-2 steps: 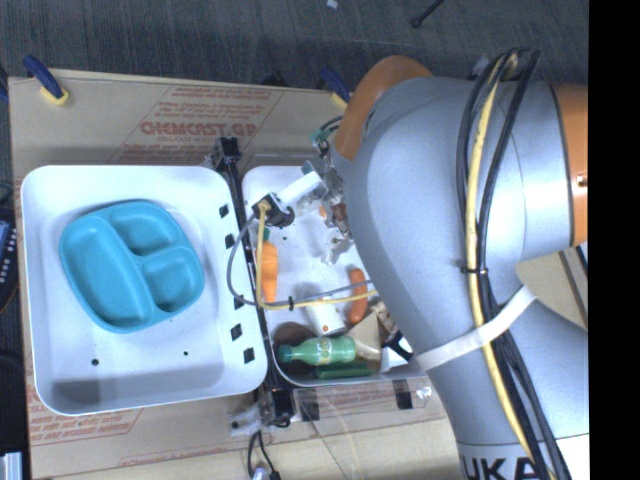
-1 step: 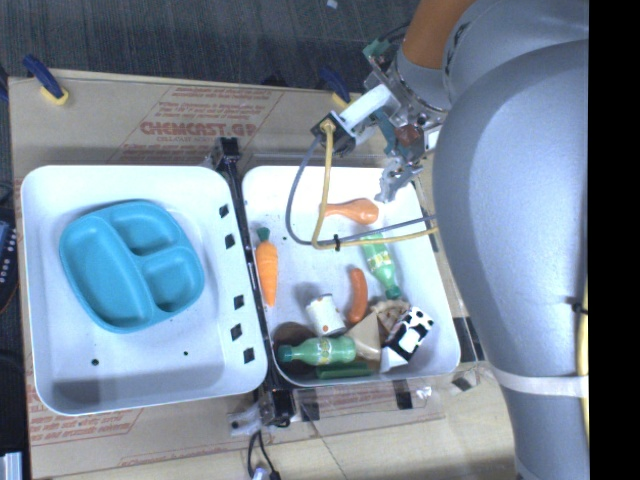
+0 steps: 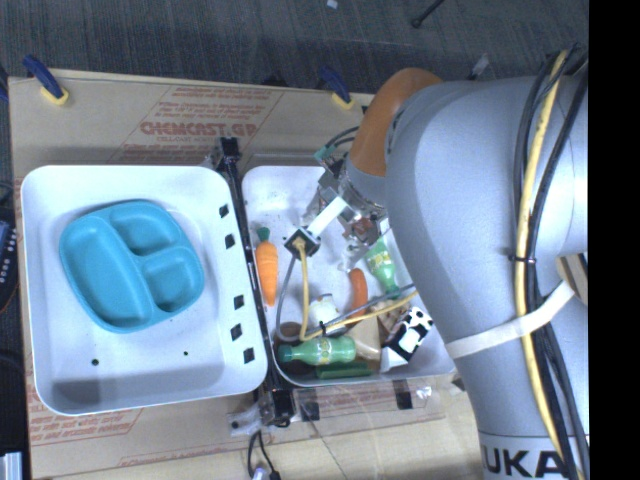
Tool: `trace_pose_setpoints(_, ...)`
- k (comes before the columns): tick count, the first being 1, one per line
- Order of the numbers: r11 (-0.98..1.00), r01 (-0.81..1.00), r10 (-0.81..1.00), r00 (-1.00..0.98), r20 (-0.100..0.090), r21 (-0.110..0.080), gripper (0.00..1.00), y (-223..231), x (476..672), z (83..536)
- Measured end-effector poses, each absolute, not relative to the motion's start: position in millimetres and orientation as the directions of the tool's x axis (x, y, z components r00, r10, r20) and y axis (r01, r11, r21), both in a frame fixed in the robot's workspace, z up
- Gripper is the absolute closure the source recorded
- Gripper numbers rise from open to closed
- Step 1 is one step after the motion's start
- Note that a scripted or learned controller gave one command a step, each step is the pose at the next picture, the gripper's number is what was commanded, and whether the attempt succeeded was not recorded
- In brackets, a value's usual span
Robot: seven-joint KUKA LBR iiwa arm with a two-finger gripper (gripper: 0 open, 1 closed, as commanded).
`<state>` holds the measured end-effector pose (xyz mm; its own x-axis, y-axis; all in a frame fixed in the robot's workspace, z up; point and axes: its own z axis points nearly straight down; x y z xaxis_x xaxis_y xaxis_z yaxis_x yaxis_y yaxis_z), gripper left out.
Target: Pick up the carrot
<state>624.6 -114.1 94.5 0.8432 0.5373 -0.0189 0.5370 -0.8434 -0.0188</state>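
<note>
Lying along right bin (image 3: 262, 183) left wall, carrot (image 3: 267, 271), green top toward far edge; gripper (image 3: 345, 218) just beside, mid-bin; grip unreadable, can't tell.

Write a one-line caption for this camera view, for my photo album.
Grey arm's claw hovers over the cluttered right white bin, beside the orange toy carrot; a blue sectioned plastic tray sits in the left bin.

A dark grey ribbed carpet floor (image 3: 200, 18) lies beyond the bench. The flat brown cardboard sheet with red print (image 3: 190, 123) covers the benchtop, held by blue-and-yellow spring clamps (image 3: 45, 80) at its far edge
</note>
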Motion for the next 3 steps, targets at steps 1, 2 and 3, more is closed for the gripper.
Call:
trace_pose_setpoints(1,-0.919,0.393,0.393,0.919,-0.009,-0.012,0.0,-90.9,617.1,91.0)
trace_pose_setpoints(2,-0.916,0.4,0.4,0.916,-0.013,-0.02,1.0,-90.0,617.2,101.3)
trace_pose_setpoints(3,-0.916,0.401,0.401,0.916,-0.014,-0.02,0.0,-89.9,617.0,101.0)
